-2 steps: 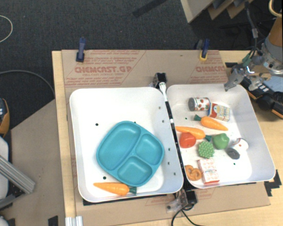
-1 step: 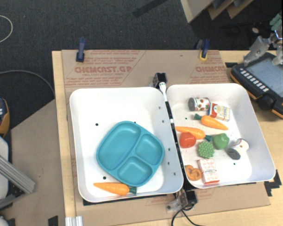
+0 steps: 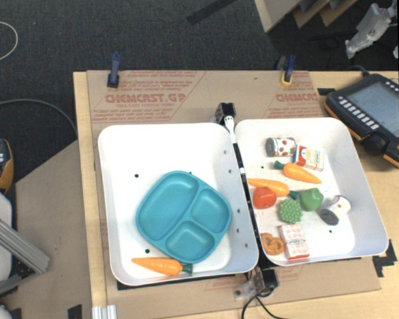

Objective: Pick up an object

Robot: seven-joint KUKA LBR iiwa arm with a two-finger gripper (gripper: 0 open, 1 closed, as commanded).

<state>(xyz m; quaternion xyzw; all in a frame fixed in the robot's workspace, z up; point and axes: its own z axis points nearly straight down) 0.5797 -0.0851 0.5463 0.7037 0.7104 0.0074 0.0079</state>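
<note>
— What's lying in the bins?

— The left bin [image 3: 115, 191] holds a teal divided plate [image 3: 183, 216] with an orange carrot [image 3: 157, 265] just beside its near edge. The right bin [image 3: 358, 202] on the worktop [image 3: 184, 91] has a small can [image 3: 280, 146], two carrots [image 3: 300, 173], a red tomato [image 3: 264, 198], green vegetables [image 3: 300, 204] and a little carton [image 3: 294, 241].

— And the hand?

— I cannot tell its state from here.

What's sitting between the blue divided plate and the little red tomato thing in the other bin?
In the camera view, the two bins' white rims meet between the blue plate and the red tomato. An orange carrot lies just above the tomato, its tip pointing toward the rims.
</note>
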